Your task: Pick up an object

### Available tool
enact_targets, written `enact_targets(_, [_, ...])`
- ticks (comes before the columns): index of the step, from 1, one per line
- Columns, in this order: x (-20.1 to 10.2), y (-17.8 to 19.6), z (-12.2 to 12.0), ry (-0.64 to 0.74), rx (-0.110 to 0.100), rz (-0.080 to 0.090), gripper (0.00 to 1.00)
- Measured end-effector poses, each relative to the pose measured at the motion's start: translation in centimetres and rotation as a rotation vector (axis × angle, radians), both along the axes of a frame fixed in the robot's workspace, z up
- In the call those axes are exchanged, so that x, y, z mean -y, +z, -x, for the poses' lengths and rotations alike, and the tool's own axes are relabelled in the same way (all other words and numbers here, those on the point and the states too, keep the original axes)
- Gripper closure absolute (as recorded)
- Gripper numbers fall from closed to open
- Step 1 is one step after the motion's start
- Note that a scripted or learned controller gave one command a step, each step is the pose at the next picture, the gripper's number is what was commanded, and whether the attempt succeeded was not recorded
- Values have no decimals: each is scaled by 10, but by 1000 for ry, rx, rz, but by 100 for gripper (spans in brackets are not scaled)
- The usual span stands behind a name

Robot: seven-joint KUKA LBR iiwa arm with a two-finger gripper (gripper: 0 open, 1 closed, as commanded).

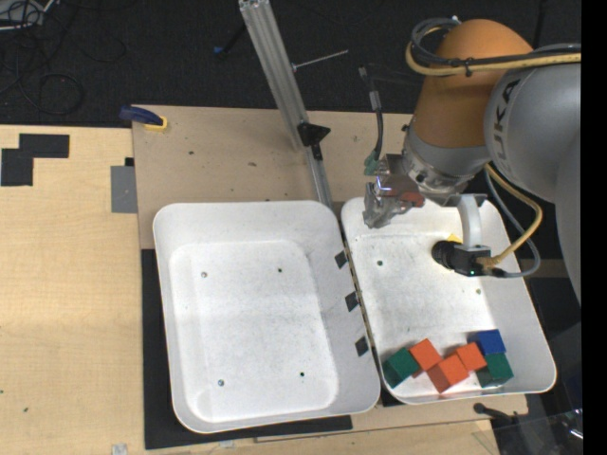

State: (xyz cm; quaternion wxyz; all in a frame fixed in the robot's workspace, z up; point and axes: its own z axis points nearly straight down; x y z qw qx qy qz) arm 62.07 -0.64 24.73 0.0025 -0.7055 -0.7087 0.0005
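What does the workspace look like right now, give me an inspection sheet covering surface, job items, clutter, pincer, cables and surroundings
Surface: wooden bench bearing left bin and right bin.
Job's things: cluster of orange, green and blue blocks at the right bin's near corner.
Clutter: nothing seen in the bins.
Pincer: pincer over the right bin's far left corner, away from the blocks; nothing seen in it.
Cables: yellow cable looping by the wrist.
Surroundings: slanted metal rail; blue clamp at the bench's far left corner.
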Motion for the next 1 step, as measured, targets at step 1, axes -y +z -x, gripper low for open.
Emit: enact_targets(1, [-44, -14, -1, -2, -2, 1, 100])
